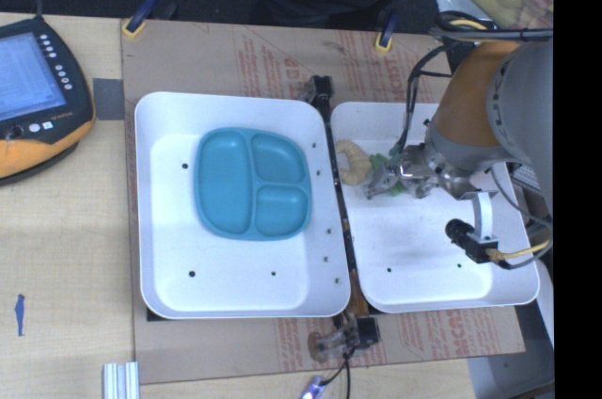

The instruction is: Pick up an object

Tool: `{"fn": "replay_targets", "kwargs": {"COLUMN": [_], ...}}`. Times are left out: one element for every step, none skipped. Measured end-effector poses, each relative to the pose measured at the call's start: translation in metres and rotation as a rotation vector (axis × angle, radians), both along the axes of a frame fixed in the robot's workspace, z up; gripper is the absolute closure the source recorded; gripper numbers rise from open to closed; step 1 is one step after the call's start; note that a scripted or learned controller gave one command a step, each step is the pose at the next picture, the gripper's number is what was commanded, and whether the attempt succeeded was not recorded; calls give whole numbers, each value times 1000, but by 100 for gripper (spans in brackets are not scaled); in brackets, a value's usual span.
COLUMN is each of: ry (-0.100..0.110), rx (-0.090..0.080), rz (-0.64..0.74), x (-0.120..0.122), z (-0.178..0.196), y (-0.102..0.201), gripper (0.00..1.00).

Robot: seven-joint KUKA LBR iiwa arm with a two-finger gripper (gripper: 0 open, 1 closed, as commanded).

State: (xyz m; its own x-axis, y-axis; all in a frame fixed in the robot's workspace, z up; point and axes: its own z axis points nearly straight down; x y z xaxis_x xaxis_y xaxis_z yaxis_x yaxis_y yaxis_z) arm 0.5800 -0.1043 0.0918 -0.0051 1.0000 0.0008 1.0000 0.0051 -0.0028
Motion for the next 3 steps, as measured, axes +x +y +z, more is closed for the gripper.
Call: {"fn": "replay_targets", "kwargs": {"ry": [3, 3, 7], "rx": [1, 1, 0], "rz": [2, 3, -2], "x": [0, 0, 67], "z": [10, 10, 0], "y": [-1, -1, -19], "gripper": [100, 0, 0]}}
